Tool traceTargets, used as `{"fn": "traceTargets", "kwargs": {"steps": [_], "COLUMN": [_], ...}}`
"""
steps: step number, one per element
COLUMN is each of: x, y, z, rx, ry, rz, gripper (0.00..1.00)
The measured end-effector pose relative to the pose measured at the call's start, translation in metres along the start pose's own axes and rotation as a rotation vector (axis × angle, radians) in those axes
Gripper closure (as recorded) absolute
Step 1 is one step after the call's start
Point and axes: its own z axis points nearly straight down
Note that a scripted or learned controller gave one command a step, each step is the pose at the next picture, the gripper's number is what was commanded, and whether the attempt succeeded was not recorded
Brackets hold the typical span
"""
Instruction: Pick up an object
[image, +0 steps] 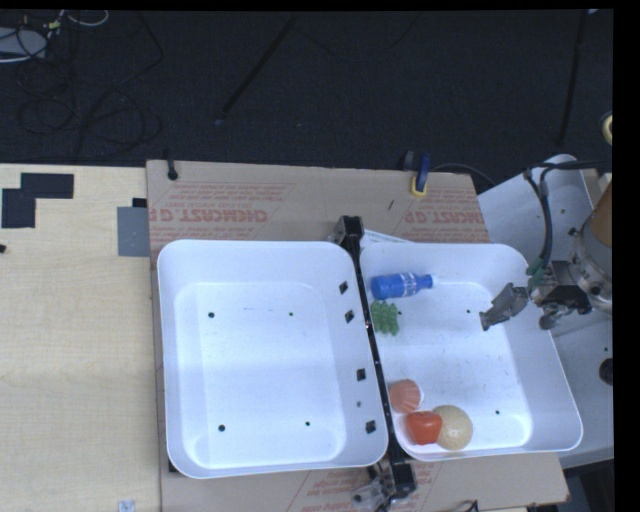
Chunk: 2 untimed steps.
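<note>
Two shallow bins of smooth white plastic, with rounded corners and small dark holes in their floors, are seen side by side on a sheet of brown printed cardboard (300, 205) laid over the pale wooden desk (70, 340). The left bin (255, 450) and the right bin (545, 425) are joined along a black clip strip (362, 330). In the right bin, a small blue bottle (400, 285) with a white cap is lying on its side near the far wall, close to the dividing strip. Just in front of it a knobbly green lump (385, 318), like a bunch of small leaves, is found. Near the front corner three rounded things are clustered and touching: a peach-coloured ball (405, 395), a glossy red fruit shape (424, 427) and a pale yellow ball (455, 427). The gripper (520, 310), of dark metal, is held over the right bin's right edge, well apart from all of these things; its two fingers (500, 307) are seen spread apart with nothing between them. Black cables (545, 215) are looped above the wrist.
</note>
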Motion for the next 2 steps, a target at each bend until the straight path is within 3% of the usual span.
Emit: {"fn": "traceTargets", "kwargs": {"steps": [1, 2], "x": [-0.037, -0.067], "y": [0.012, 0.014], "z": [0.051, 0.069], "rx": [0.005, 0.003], "ry": [0.001, 0.001], "rz": [0.001, 0.001], "gripper": [0.00, 0.00]}}
